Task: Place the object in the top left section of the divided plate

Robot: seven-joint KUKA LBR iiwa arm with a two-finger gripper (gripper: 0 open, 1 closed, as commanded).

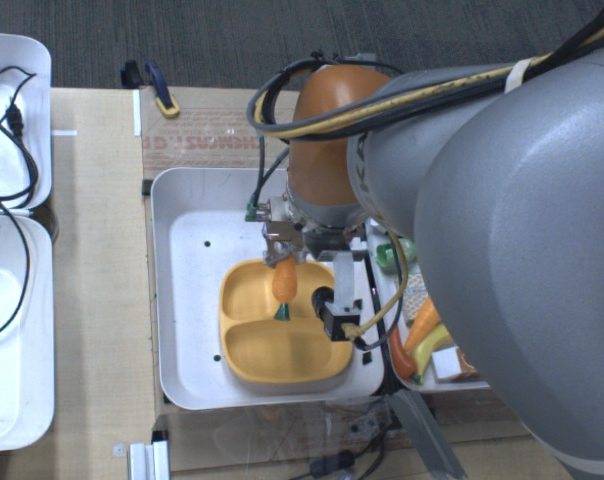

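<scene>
Orange toy carrot point(284, 284) with a small green tip at its lower end hangs or sits over the yellow divided plate point(244, 353), long axis running roughly top to bottom of the camera view. It lies right at the ridge between the two upper sections, a little on the upper left side. Whether it is touching the plate surface or slightly above it, cannot tell from this slant.

Gripper point(279, 250) is directly above the carrot's upper end, reaching down from the arm's orange band point(327, 138). Top of the carrot appears pinched between the finger ends, so it looks closed on the carrot, though the contact is small in the view and partly shadowed.

Key relation: carrot is straight below the tool, in line with it, and the target section lies just left of the carrot. My read is a small leftward shift is needed before release, else the carrot could land on the divider or roll to the upper right section.

Plate sits in the white bin point(177, 298), toward its right side. A second bin point(407, 293) to the right holds other toy food point(425, 340), mostly hidden by the arm. Black cables point(7, 158) lie across white trays at far left.
</scene>
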